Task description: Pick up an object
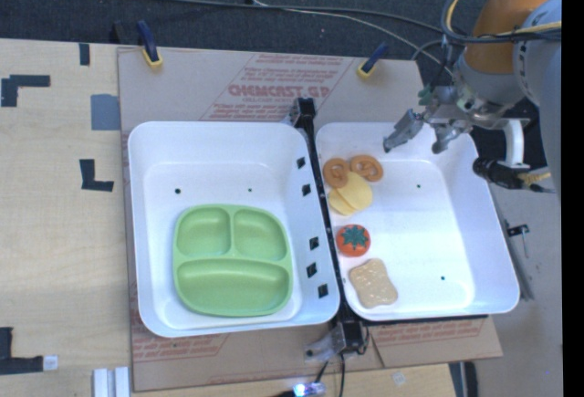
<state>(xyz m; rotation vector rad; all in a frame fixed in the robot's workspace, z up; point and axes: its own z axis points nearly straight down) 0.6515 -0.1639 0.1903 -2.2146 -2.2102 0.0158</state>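
Note:
My gripper [420,139] hangs over the far edge of the right bin [456,203], fingers spread apart with nothing between them. Along the left side of that bin lie two brown pretzels [352,170], a yellow piece [351,196] just below them, a red tomato [353,240] and a tan slice of bread [373,283]. The gripper is up and to the right of the pretzels, well apart from every object.
The left bin [155,158] holds a green divided plate [233,260]. A black divider [313,203] runs between the bins. Cables cross the dark floor behind the bench. Blue-yellow clamps [148,46] hold the cardboard at the back.

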